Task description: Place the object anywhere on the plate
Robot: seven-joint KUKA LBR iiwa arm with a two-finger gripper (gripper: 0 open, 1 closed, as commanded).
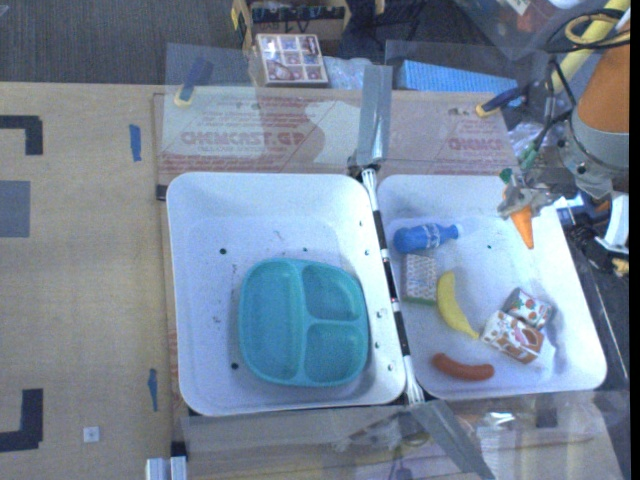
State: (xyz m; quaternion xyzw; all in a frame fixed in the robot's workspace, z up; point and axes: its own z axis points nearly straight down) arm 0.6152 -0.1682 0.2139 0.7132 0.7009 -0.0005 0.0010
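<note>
Table: brown board, two white bins side by side on it. Left bin holds the teal plate, three compartments, lying near the bin's near-right part. Right bin holds the loose objects.

Arm enters from the right, grey with orange band, over the far-right corner of the right bin. Gripper sits low there, and an orange carrot hangs point-down at its tip. The carrot appears pinched between the jaws, narrow on its top end; grip looks shallow.

Other contents of right bin, larger to smaller: patterned carton near right; yellow banana centre; blue bottle far left, lying on its side; small speckled packet just near of the bottle; red sausage at the near edge.

Risks, as judged: plate is well apart to the left, across the divider between bins. A thin grip on a tapered carrot could slip in transit, dropping it short. A release near the plate's rim could let the carrot roll off into the bin.
</note>
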